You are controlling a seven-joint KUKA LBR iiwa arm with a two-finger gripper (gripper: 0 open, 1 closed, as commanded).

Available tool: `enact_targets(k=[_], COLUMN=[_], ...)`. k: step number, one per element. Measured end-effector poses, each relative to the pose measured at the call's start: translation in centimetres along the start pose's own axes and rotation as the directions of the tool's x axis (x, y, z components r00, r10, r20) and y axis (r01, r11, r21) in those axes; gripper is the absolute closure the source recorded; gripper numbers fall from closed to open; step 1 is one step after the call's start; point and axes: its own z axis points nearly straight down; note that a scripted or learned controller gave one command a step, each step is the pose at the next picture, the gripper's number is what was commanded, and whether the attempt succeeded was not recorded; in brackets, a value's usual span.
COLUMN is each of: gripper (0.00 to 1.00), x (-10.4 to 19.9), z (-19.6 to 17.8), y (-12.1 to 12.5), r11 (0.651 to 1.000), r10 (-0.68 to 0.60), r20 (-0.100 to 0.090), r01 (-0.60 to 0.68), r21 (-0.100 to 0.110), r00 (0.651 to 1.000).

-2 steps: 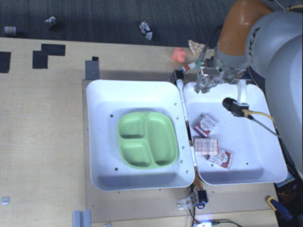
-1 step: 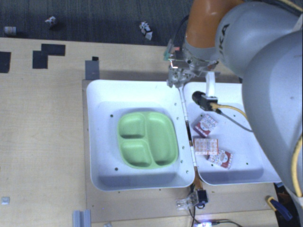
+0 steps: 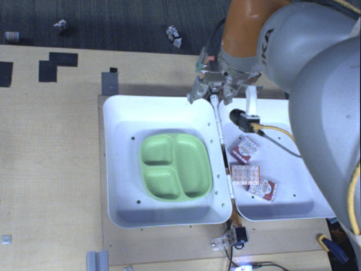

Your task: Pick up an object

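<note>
A green divided plate (image 3: 175,165) lies in the left white bin (image 3: 115,168). In the right bin (image 3: 299,199) are three small red-and-white packets: one upper (image 3: 246,147), one in the middle (image 3: 245,175), one lower right (image 3: 264,189). My gripper (image 3: 210,97) hangs over the back end of the ridge between the two bins, behind the plate and the packets. Its fingers are spread open, and nothing sits between them. The grey arm with its orange band covers much of the right bin's far side.
A grey bracket (image 3: 110,82) stands at the left bin's back left corner. Black patches (image 3: 56,65) mark the bench at the far left. Small bits of litter (image 3: 174,35) lie on the dark floor behind. A clip with wires (image 3: 231,239) sits at the front.
</note>
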Motion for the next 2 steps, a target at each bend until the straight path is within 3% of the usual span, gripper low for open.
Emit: enact_targets(k=[1,2], gripper=[0.00,0.00], x=[4.3,5.8], z=[6.3,11.1], y=[-0.1,-11.3], r11=[1.000,1.000], r10=[-0.001,0.002], r20=[0.000,0.000], r01=[0.001,-0.002], r21=[0.002,0.004], r00=[1.000,1.000])
